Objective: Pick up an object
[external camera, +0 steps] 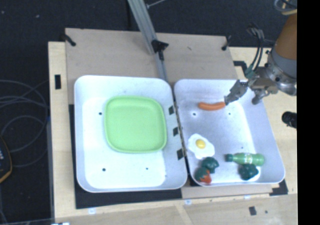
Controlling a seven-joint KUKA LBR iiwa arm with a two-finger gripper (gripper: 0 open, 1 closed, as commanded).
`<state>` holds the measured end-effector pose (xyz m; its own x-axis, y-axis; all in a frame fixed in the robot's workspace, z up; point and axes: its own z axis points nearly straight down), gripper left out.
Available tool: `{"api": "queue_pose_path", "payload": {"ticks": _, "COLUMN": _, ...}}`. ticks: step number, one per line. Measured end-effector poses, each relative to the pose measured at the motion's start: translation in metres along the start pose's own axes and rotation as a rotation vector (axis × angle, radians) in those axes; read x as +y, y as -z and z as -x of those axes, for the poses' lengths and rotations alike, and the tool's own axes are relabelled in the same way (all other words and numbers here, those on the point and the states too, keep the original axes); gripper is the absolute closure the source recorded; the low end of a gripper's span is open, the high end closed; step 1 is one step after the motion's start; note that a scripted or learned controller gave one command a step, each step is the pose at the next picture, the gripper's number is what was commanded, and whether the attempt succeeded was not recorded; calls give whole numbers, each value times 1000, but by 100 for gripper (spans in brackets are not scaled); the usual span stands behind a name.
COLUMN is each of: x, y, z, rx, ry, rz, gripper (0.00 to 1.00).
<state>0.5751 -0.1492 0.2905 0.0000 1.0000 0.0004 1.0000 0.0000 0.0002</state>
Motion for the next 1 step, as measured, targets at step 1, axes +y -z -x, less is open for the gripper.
{"api": "queue_pose_path", "payload": {"ticks": 1, "x": 0, "y": -60, "z": 8, "rx": 0, "ry": -1, "rz": -5, "gripper": 0}}
